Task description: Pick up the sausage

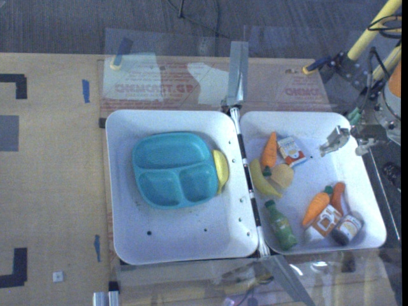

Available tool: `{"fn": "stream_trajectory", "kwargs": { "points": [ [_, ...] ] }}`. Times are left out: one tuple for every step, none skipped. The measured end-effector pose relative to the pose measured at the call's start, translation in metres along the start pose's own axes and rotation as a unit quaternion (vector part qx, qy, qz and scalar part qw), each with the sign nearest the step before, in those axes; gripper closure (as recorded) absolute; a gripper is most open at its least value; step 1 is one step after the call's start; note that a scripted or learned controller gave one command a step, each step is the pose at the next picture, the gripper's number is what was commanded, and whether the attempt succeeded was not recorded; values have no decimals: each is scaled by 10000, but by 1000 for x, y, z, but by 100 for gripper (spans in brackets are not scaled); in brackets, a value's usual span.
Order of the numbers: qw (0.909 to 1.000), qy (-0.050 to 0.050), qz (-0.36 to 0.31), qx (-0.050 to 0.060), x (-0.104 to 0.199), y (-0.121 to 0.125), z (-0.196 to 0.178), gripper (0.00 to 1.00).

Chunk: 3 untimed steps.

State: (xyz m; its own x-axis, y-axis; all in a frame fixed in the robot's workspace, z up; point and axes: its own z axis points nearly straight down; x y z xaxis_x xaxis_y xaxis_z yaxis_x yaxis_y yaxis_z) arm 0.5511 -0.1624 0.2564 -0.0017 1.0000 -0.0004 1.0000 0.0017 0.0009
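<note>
The sausage [338,197] is a short reddish-brown piece lying in the right bin [370,190], near its right wall. It lies right beside an orange carrot [316,208] with a green top. My gripper [349,143] hovers over the bin's upper right part, above and behind the sausage and apart from it. Its two fingers [333,141] stand apart, open, with nothing between them.
Around the sausage lie a small orange box [327,221] and a dark can [348,229]. Further left are a green bottle [280,225], a banana [262,179], a second carrot [270,149] and a small carton [291,150]. The left bin [127,234] holds a teal divided plate [173,169].
</note>
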Motion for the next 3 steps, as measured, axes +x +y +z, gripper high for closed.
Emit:
{"fn": "stream_trajectory", "kwargs": {
  "points": [
    [9998,5,-221,-2,-6,-16,140,0],
    [9997,-5,-239,-10,-62,9,81,0],
    [9995,5,-321,-3,-59,-18,54,0]
  ]
}}
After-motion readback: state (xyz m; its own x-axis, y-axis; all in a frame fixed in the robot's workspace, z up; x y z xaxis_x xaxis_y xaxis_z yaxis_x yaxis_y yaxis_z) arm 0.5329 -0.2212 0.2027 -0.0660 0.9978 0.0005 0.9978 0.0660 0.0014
